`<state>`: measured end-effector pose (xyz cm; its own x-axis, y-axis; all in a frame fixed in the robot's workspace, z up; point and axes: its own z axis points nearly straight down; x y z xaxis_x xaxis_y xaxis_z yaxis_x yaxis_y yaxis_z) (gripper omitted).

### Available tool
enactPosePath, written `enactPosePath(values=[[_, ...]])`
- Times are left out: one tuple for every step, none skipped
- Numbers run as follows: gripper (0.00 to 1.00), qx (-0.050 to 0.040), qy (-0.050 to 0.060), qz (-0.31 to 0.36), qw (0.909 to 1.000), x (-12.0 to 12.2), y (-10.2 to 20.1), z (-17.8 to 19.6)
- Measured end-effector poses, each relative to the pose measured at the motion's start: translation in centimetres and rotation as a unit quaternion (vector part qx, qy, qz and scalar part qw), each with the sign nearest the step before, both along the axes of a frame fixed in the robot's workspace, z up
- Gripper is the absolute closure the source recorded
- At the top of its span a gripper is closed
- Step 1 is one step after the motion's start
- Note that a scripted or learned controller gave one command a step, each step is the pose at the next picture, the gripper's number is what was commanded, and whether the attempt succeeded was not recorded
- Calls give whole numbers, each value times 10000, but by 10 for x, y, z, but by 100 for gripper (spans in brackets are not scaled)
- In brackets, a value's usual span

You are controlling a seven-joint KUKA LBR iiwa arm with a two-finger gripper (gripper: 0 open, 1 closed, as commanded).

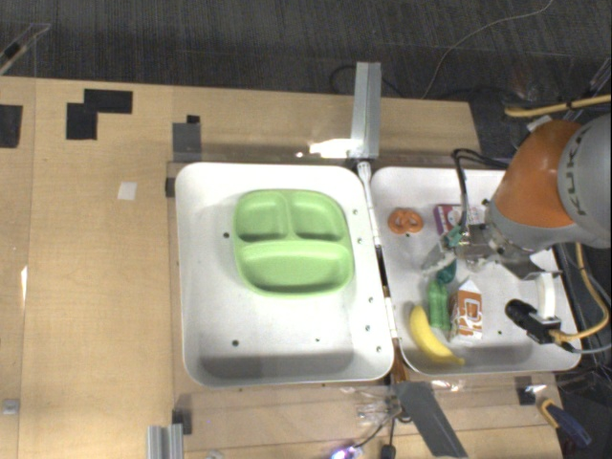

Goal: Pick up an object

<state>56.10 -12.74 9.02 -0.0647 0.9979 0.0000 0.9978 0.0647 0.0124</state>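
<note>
Arm point(555, 185) cut off by the right edge, its wrist hiding part of the right bin point(411, 352); gripper point(457, 245) too small and cluttered to read; purple packet point(447, 218) partly hidden behind it; green item point(439, 299) unidentifiable; printing on the orange-and-white packet point(468, 314) illegible.

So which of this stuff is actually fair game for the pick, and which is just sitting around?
For the pick, all in the right bin:
hand
green bottle
banana
orange-and-white packet
orange round item
purple packet

Lying about:
green divided plate, in the left bin
</note>
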Motion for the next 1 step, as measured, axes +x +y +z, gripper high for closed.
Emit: enactPosePath(values=[[0,-5,49,548,9985,19,50,93]])
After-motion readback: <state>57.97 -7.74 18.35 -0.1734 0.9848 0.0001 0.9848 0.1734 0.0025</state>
